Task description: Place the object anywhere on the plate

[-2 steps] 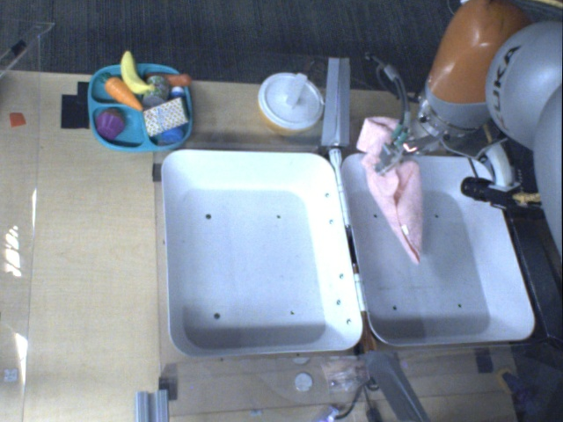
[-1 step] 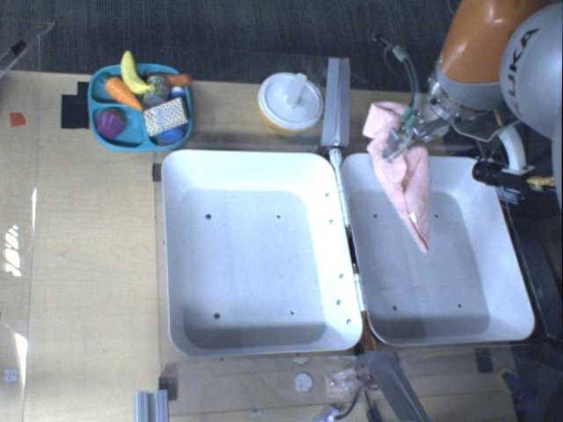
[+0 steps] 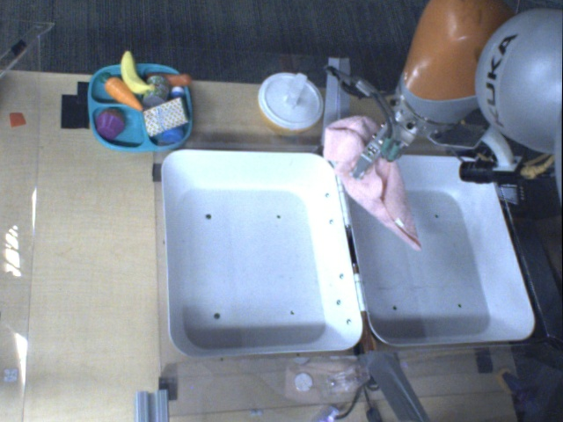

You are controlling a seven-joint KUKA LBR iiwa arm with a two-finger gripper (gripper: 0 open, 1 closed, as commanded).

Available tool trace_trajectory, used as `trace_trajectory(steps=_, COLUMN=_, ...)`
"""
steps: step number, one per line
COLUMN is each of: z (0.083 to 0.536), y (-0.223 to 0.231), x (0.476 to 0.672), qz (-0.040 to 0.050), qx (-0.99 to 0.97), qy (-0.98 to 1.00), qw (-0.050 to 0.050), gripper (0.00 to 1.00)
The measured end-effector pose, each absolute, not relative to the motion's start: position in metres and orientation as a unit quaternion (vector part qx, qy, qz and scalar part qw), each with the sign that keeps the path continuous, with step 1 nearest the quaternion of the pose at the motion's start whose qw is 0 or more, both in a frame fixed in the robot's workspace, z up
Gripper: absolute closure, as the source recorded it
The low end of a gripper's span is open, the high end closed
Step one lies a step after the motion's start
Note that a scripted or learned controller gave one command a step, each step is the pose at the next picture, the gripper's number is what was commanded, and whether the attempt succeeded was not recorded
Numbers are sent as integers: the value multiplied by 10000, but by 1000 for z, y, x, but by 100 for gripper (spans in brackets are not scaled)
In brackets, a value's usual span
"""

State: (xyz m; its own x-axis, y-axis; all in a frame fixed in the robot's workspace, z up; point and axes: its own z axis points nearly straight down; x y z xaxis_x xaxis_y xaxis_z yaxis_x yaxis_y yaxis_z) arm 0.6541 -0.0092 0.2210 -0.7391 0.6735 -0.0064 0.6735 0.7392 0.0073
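A pink cloth [image 3: 389,199] hangs over the far left corner of the right bin [image 3: 457,280], its upper part bunched and its lower tip trailing toward the bin floor. My gripper [image 3: 369,160] is shut on the cloth near its top, where the fabric folds around the fingers. The plate [image 3: 124,144], blue with compartments, sits on the bench at the far left, beyond the left bin [image 3: 255,253]. It carries a toy banana, a carrot, a purple piece and several other small items.
A round white lidded container [image 3: 291,102] stands on the bench behind the bins, between the plate and the cloth. The arm's orange band and grey wrist loom over the right bin's far edge. A black patch lies left of the plate.
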Motion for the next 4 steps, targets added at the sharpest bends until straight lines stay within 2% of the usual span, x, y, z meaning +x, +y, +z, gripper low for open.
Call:
trace_trajectory(steps=2, z=220, y=84, x=628, qz=21, qx=2, qy=10000, qw=53, gripper=100)
trace_trajectory(steps=3, z=233, y=129, x=605, qz=23, qx=-14, qy=10000, qw=56, gripper=100)
trace_trajectory(steps=4, z=223, y=180, x=592, qz=21, qx=-14, qy=10000, qw=41, gripper=100)
